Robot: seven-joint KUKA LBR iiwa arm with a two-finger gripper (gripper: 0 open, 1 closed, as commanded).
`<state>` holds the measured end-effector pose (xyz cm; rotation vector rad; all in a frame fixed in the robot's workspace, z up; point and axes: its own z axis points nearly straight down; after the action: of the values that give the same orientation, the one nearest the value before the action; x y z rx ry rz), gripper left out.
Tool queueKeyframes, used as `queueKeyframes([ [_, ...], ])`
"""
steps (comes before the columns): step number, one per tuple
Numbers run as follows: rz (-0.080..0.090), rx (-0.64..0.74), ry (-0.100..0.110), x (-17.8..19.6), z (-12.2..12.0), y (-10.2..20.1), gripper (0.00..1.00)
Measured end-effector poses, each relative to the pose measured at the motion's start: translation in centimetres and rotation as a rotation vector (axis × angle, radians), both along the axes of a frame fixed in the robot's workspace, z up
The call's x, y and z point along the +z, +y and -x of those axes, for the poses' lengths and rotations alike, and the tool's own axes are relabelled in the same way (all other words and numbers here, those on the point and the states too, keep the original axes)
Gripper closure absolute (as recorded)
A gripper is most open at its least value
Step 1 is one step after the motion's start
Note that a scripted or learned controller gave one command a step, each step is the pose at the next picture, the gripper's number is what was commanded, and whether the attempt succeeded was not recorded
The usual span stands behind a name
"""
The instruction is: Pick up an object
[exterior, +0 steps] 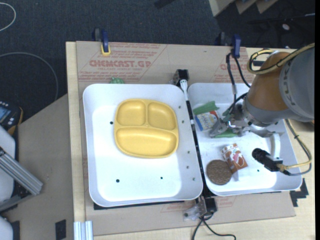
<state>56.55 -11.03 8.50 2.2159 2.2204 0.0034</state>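
Left bin (95,149): a yellow divided plate (146,128) lies at its far centre. Right bin (260,184): a green-and-white packet (206,115) at the far left, a brown round disc (219,171) at the near left, and a red-and-white wrapped snack (234,155) just right of the disc. The end effector (223,126) sits low over the packet; whether it is apart or together cannot be told. Both bins rest on the table (125,59).

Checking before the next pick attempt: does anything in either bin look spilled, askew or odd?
Nothing stands out. The yellow divided plate lies flat in the left bin; the snack packet and brown disc lie loose in the right bin.
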Motion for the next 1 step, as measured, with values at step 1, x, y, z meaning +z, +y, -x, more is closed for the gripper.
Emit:
queueKeyframes([
  [1, -0.004, -0.004, 0.011, -0.07, 5.4, 0.57, 0.0],
])
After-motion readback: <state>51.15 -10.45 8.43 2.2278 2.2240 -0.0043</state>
